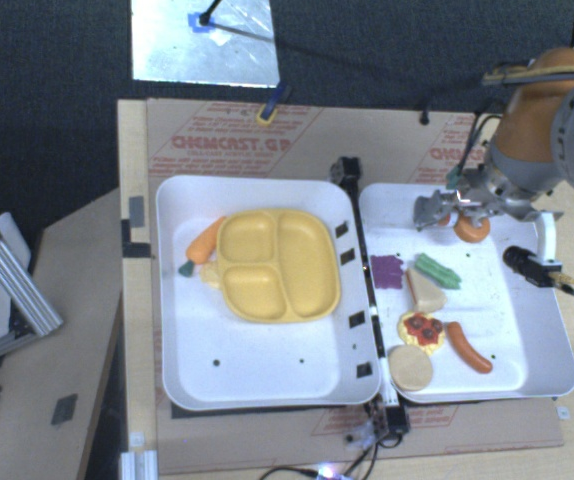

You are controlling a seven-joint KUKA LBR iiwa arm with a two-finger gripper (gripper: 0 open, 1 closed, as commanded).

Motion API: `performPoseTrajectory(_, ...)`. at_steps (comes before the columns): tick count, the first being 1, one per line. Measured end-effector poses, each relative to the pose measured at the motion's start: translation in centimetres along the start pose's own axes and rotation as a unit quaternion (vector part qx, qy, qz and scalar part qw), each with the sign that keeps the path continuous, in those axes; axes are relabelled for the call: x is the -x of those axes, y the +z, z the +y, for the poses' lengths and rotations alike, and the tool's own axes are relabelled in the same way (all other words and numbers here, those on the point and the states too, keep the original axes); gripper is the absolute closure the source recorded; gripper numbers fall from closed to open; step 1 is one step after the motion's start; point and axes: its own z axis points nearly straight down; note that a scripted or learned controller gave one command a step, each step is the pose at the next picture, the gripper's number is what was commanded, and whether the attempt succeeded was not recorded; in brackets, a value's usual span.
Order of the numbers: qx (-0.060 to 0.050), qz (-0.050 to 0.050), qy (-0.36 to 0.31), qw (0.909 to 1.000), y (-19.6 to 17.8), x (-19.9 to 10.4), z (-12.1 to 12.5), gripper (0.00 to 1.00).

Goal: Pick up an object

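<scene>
Low over the right bin's (pixel 552 363) far end, claw (pixel 445 208) hard to read as open or closed, just beside a small orange toy (pixel 472 230); nearer: green bean pod (pixel 436 270), cheese wedge (pixel 425 292), pizza slice (pixel 422 329), sausage (pixel 467 347).

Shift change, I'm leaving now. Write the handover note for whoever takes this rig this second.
Gripper: low over the far end of the right bin, beside an orange round piece; nothing visibly between its fingers.
Right bin also holds a purple piece, green piece, cheese wedge, pizza slice, sausage and a tan disc.
Left bin: yellow divided tray, carrot beside it.
Done: nothing visibly lifted.
Left: the pick itself.
</scene>
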Motion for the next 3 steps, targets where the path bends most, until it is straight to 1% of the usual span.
performPoseTrajectory(1, 0.002, -0.001, -0.001, 1.0000, -6.6, -0.1, 0.4, 1.00)
performPoseTrajectory(2, -0.001, 0.000, 0.000, 1.0000, -8.1, -0.1, 0.5, 1.00)
performPoseTrajectory(3, -0.001, 0.001, -0.003, 1.0000, -8.3, -6.5, 1.2, 1.00)
